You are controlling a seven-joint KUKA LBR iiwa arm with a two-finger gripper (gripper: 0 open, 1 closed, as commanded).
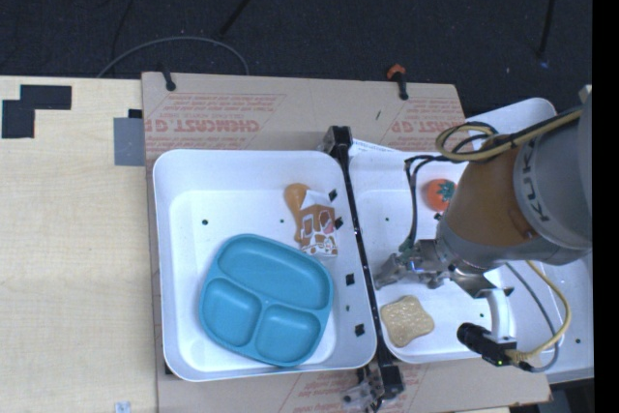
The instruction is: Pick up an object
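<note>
A toast slice point(406, 320) lies at 6 o'clock in the right bin point(387, 198), the gripper point(411, 263) just above at its 12, grip impossible to tell, a tomato point(440, 193) at 1 o'clock.

two bins sit side by side on the bench point(68, 237), the left bin point(174, 208) touching the right bin point(387, 198) along a shared divider. in the left bin a divided tray point(263, 297) lies toward the near side, with a small packet point(317, 229) just behind its right corner. in the right bin a flat piece shaped like toast point(406, 320) lies near the front left, a round fruit point(440, 193) sits toward the back, and the arm point(513, 198) reaches in from the right over the space between them.
</note>
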